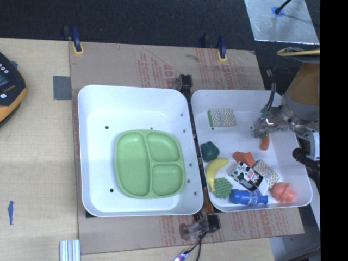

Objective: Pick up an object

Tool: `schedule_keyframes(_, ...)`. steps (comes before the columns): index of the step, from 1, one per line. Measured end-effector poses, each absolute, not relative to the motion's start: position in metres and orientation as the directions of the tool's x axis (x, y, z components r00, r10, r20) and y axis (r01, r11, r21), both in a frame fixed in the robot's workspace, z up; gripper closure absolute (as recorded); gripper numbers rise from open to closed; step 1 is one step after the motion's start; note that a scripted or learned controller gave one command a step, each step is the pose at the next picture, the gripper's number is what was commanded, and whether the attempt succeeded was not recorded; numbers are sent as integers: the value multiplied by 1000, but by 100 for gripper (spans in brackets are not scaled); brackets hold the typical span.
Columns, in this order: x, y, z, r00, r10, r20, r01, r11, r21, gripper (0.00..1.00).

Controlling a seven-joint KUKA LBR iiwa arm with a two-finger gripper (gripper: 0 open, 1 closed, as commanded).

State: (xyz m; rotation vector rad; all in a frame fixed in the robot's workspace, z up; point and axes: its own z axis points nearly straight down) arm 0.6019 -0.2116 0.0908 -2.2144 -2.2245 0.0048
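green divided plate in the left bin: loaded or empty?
Empty. All three compartments of the green plate show bare green; the toys lie in the right bin.

Lab bench with clamped board

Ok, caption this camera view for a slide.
KUKA arm's gripper above a small orange piece in the right bin; green divided plate in the left bin.

The right bin's upper middle lies open; toys crowd its lower half.
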Motion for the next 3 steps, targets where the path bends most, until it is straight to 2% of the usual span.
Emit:
schedule_keyframes(1,607,-155,190,-6,1000,0,1000,6,1,100)
schedule_keyframes(2,606,-155,188,-4,1000,0,1000,4,-3,0)
schedule_keyframes(3,523,-186,99,-4,1000,0,1000,4,-2,0)
